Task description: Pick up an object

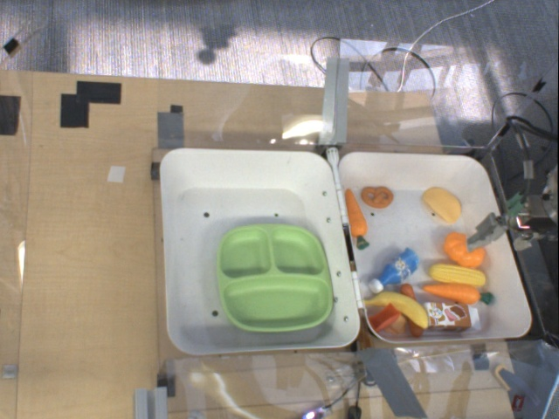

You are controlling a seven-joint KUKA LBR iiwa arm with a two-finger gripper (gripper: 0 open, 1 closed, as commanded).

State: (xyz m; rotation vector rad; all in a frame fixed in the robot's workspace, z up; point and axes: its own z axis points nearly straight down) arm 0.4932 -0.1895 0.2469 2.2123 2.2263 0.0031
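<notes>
The orange curled piece (461,250) is lying in the right bin (410,175), near its right wall, and it is the thing closest to the gripper (486,230), so I am judging it as the likely target. The gripper is sitting just up and to the right of it, almost touching; whether it is wide or narrow I cannot tell, since it is small and blurred here. The piece is curving, with no clear long axis. Just below it the corn cob (458,274) is lying with its long axis left to right, and below that a carrot (456,293) in the same direction. The yellow lemon-like piece (443,204) is lying above, apart. Free room is mostly on the left side of the piece. The left bin (183,190) is holding 1 green tray (274,278).
</notes>
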